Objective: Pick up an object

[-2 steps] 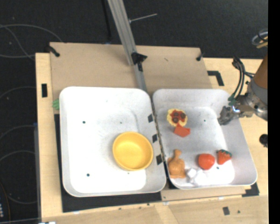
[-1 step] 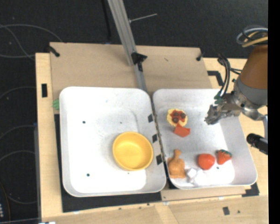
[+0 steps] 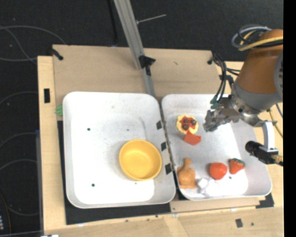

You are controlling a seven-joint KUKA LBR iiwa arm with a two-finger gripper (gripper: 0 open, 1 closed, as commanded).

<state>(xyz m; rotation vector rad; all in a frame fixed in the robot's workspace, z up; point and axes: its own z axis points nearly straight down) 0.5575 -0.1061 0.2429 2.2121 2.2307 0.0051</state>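
Observation:
In the right bin [image 3: 246, 184] lie a small tart with red berries [image 3: 187, 124], a red wedge-shaped piece [image 3: 192, 139], a tan chicken-leg toy [image 3: 187, 173], a red tomato [image 3: 217, 170], a strawberry [image 3: 236, 166] and a small white item [image 3: 203, 184]. My gripper [image 3: 210, 123] hangs over the bin's upper middle, just right of the tart, with nothing visible between its fingers. In the left bin [image 3: 93, 117] rests a yellow bowl [image 3: 139, 159].
A metal post [image 3: 131, 28] slants up from behind the bins' shared wall. Black clips [image 3: 164, 144] sit along the divider between the bins. The arm's orange band [image 3: 264, 65] and cables overhang the right bin's far right corner.

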